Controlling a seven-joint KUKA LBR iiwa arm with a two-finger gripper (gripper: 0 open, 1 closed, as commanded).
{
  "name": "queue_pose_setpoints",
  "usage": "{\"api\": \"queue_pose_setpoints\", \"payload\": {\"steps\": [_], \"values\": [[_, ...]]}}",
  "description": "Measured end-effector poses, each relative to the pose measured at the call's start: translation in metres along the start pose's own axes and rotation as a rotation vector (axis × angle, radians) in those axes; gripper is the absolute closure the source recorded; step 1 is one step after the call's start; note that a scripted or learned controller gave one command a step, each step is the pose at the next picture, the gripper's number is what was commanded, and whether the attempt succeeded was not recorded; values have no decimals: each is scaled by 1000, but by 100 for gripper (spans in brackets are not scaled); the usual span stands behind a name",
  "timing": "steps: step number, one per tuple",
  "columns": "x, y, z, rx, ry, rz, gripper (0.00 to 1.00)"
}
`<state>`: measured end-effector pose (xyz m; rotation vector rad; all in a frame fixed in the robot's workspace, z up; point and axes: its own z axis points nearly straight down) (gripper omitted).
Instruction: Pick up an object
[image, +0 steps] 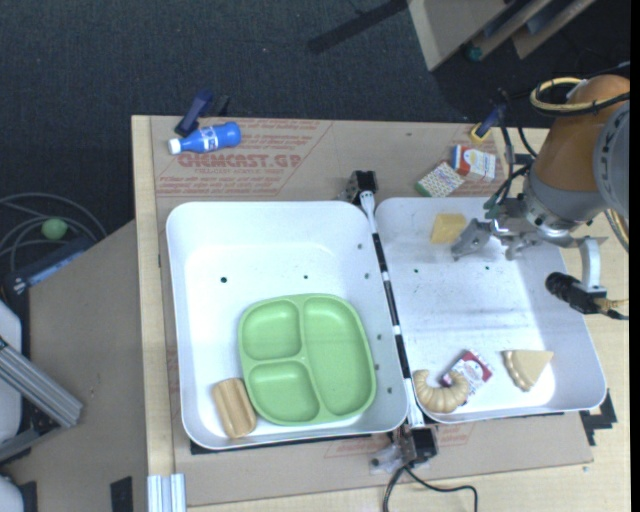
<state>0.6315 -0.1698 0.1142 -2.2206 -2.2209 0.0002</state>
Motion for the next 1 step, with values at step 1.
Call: {"api": "queue_pose_setpoints", "payload": {"steps": [1], "values": [[6, 35, 30, -2, -1, -1, 0]]}}
